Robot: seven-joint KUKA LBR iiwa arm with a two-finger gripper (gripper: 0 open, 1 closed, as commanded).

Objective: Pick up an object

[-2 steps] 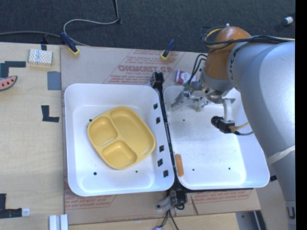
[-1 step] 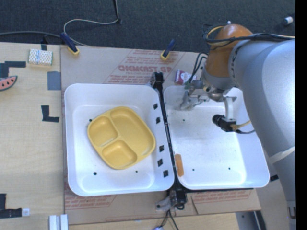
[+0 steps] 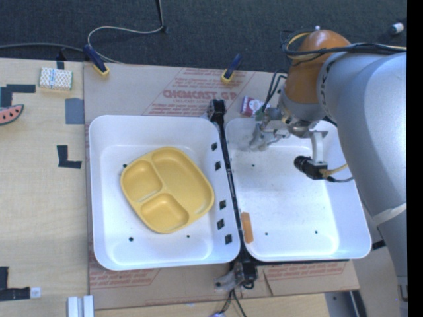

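A yellow divided plate point(image 3: 167, 189) is seen lying flat in the left bin point(image 3: 106, 243), well apart from the gripper point(image 3: 263, 137), which is positioned over the right bin's point(image 3: 344, 243) far-left corner.

Divided tray point(image 3: 167, 189) in L bin point(image 3: 106, 177); small stick point(image 3: 246, 227) at R bin's point(image 3: 330, 240) L edge, near front.

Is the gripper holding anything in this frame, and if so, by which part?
Nothing shows between its fingers: the gripper hovers over the right bin's far-left corner. The yellow tray lies untouched in the left bin.
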